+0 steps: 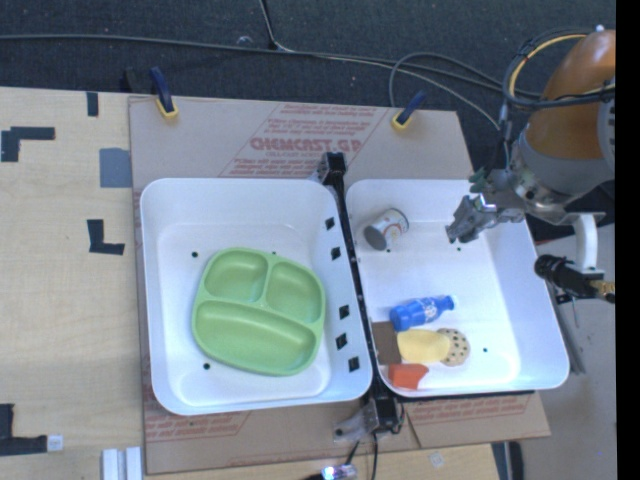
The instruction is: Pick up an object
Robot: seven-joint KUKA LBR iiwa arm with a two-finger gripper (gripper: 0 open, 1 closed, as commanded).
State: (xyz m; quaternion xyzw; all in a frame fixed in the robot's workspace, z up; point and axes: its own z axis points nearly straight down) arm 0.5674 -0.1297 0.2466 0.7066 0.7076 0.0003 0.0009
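Arm: the grey arm with its orange band reaches in from the right and hangs over the upper right part of the right bin (530, 298)
Gripper: the gripper (466, 223) sits above the bin floor near the far wall, apart from every object; it has hold of nothing, and how far its fingers are spread is too dark and small to tell
Nearest candidate: a small grey and white can (385, 228) lies on its side just to the left of the gripper, on open floor, so it looks the easiest thing to reach
Other candidates: a blue bottle (421, 311) lies on its side mid-bin; just below it a yellow piece (423, 346) touches a round speckled cookie (455, 347), and an orange-red piece (407, 375) lies against the near wall
Why the cluster is harder: those lower items crowd together near the divider and the wall, leaving little room for fingers on either side, by my reading
Left bin: the left bin (160, 268) holds a green divided plate (260, 310), flat and wide, a poor fit for a two-finger pinch
Divider: a black strip (345, 278) runs between the bins
Task progress: nothing is lifted yet; the pick seems to be at the approach stage
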